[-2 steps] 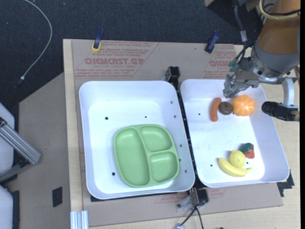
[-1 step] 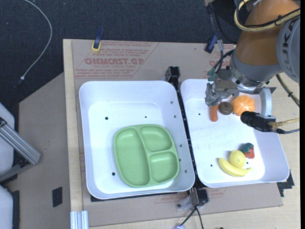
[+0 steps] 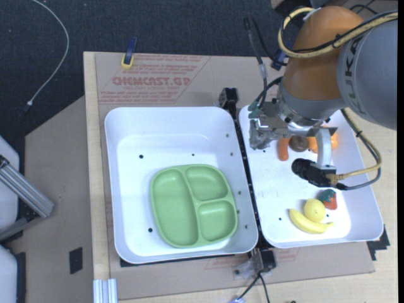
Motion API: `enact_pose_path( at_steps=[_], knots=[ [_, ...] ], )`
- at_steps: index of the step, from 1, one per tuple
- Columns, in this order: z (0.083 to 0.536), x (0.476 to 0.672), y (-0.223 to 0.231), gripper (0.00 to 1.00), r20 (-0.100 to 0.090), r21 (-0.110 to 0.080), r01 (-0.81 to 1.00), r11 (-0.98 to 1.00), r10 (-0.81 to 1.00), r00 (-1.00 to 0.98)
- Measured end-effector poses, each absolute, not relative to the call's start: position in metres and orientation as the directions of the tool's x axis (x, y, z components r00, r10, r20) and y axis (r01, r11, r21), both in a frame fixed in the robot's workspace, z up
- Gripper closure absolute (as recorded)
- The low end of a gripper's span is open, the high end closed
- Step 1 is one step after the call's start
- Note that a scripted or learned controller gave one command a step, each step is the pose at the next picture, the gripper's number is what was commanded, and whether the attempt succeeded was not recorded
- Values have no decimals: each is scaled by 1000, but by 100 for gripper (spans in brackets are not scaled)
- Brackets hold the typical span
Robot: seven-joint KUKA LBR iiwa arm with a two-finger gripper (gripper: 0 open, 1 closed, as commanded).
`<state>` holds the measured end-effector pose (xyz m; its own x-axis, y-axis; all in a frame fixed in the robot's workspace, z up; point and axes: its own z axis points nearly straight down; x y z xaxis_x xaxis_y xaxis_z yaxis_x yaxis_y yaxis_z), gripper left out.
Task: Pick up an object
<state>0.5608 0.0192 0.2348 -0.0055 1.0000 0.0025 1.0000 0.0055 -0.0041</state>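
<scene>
Pincer [image 3: 287, 134] hangs low at the right bin's [image 3: 271, 213] far edge by an orange toy [image 3: 284, 148], can't tell its opening or hold, w/ banana [image 3: 308, 221] near the front corner, so it prob. closes on nothing.

Yellow banana [image 3: 307, 222] flat in right bin's [image 3: 278, 213] near corner; red strawberry-like item [image 3: 328, 199] just beside.
</scene>
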Motion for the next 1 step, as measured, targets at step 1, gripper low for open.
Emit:
enact_pose_path(
  at_steps=[1],
  knots=[
    [225,559,80,100,2,-4,1000,6,1000,-6]
  ],
)
